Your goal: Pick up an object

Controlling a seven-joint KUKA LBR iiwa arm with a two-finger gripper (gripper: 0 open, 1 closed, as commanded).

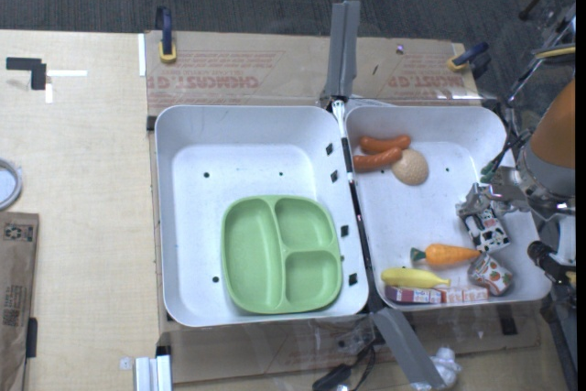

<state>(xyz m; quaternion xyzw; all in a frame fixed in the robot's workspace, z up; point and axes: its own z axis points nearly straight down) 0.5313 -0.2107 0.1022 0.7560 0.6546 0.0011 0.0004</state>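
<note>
Camera view: the gripper [477, 213] hangs low over the right bin [439, 116], near its right wall, just above a black-and-white patterned item [493, 236]. Whether the claw is apart or together cannot be told. Candidate objects cluster below: carrot [449, 255], banana [414, 277], a flat box [435, 295]. Sausages [382, 153] and a bun [411, 168] lie farther up. The left bin [183, 197] holds a green divided plate [280, 254], apparently as a drop-off.

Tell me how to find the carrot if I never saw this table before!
Look at the right-hand shallow white bin, then down to its near end, where the toys crowd together. The small orange toy carrot lies on its side just above the yellow toy banana. It is the pointed orange one with a green tip, unlike the two reddish toy sausages at the far end.
</note>
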